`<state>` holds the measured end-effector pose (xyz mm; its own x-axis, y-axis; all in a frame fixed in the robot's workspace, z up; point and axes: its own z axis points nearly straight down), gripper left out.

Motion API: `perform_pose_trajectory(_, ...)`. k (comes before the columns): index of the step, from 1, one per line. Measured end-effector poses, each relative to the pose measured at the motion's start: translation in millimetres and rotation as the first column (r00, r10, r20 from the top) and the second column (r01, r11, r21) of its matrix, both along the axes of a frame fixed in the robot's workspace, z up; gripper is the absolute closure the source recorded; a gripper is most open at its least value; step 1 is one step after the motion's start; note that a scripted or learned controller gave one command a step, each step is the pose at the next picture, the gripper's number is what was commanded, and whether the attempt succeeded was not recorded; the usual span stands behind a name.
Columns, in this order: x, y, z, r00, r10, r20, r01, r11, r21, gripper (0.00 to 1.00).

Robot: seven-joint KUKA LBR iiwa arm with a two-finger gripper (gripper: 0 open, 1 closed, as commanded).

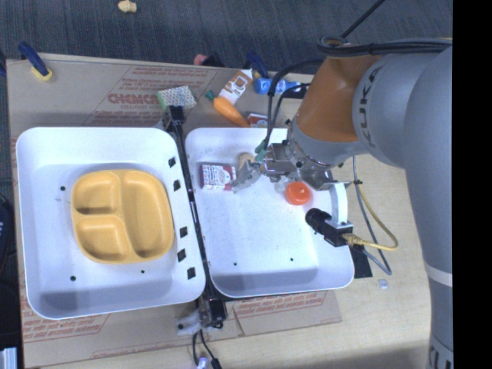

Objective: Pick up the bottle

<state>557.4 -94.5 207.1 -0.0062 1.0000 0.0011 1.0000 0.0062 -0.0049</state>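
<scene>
Camera view: a pale counter [400, 283] carries a brown printed cardboard sheet [115, 91], and two shallow white plastic bins stand side by side on that sheet.

1. Left bin [31, 148]: holds one yellow plastic plate with three compartments [123, 214], lying flat near the bin's centre.

2. Right bin [261, 248]: holds a small red-and-white flat packet [217, 176] near the far left of its floor, and a round orange-red object [298, 194] further right. The two items are apart from each other.

3. Robot: the grey arm [392, 106], with its orange band [334, 102], reaches in from the right and hangs over the far half of the right bin. The jaws sit between the packet and the orange-red object, pointing toward the packet and just beside it. Whether the jaws are open or closed cannot be told at this angle, and nothing can be seen held in them.

4. Task item: the small white bottle with an orange label [235, 88] lies on its side on the cardboard sheet behind the right bin, outside both bins and apart from the jaws.

5. Other items behind the bins: an orange carrot-shaped object [230, 111] lies just beside the bottle, close to the right bin's far rim. A green patterned square pad [177, 97] lies near the junction of the two bins. One blue clamp [34, 61] grips the sheet's far left corner; a second blue clamp [265, 84] sits just right of the bottle
</scene>
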Motion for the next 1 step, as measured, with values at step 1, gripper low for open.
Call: perform_pose_trajectory(1,0.3,0.3,10.2,1.000,0.004,-0.002,-0.004,1.000,0.000,1.00)
